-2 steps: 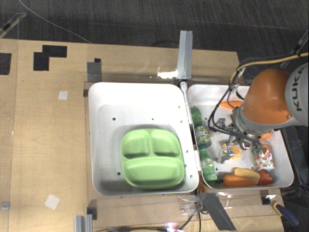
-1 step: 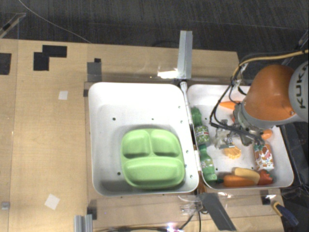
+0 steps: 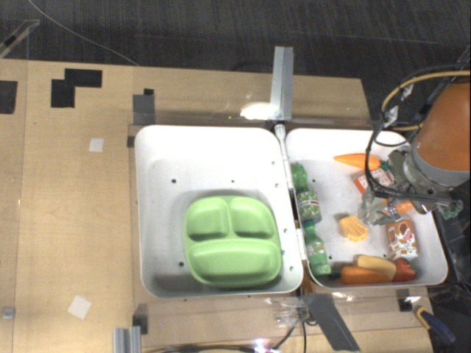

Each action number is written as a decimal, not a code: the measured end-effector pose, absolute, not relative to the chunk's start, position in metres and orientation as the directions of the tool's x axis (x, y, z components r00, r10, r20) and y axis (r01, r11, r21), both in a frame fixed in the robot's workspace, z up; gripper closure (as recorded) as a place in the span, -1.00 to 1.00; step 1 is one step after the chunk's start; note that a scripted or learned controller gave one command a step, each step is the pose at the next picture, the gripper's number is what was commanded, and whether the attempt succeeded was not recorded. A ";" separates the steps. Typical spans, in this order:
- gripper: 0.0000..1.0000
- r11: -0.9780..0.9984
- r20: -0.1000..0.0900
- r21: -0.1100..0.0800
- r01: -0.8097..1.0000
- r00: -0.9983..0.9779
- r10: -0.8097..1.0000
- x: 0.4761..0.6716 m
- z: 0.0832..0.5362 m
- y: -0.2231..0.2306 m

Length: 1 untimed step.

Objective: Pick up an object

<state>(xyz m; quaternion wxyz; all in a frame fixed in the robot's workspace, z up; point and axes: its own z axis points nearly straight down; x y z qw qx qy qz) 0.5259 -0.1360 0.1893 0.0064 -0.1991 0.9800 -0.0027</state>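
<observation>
My gripper (image 3: 372, 213) hangs low over the middle of the right bin (image 3: 324, 149), under the grey wrist with its orange band. It stands open with nothing between its fingers. A yellow ridged piece (image 3: 354, 229) lies just below and left of the fingertips, apart from them. An orange carrot (image 3: 355, 159) lies at the bin's back. A brown-and-white snack packet (image 3: 401, 240) lies to the gripper's right. A red sausage (image 3: 366, 275) and a pale yellow piece (image 3: 376, 262) lie along the front wall.
Green bottles (image 3: 304, 199) line the right bin's left wall, one more (image 3: 317, 253) nearer the front. A green divided tray (image 3: 232, 240) lies in the left bin (image 3: 169, 160). A metal post (image 3: 282, 83) stands behind the bins. Cables loop above the wrist.
</observation>
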 end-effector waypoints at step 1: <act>1.00 0.792 -0.008 -0.006 -0.611 -0.792 -0.611 0.597 0.183 -0.185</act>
